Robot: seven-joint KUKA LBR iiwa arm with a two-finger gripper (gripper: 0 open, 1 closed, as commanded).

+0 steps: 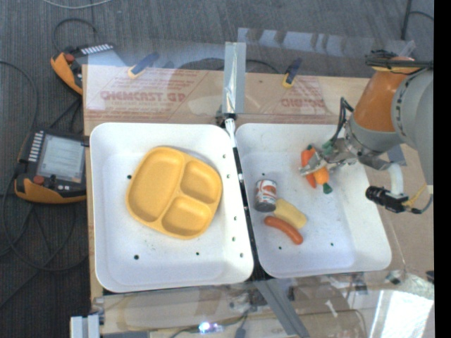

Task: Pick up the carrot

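Note:
The carrot (309, 156), orange with a green tip, lies in the upper right part of the right bin (352, 252). My gripper (321, 165) is down in that bin, right over the carrot's middle, so orange shows on both sides of it. The grey arm with its orange band (380, 104) reaches in from the right edge. The gripper's body hides the place where it meets the carrot.
A small tin can (266, 193), a yellow block (292, 213) and a red sausage (283, 229) lie left of and below the carrot in the right bin. A yellow divided plate (176, 191) sits in the left bin (113, 259). A metal divider (233, 83) stands behind the bins.

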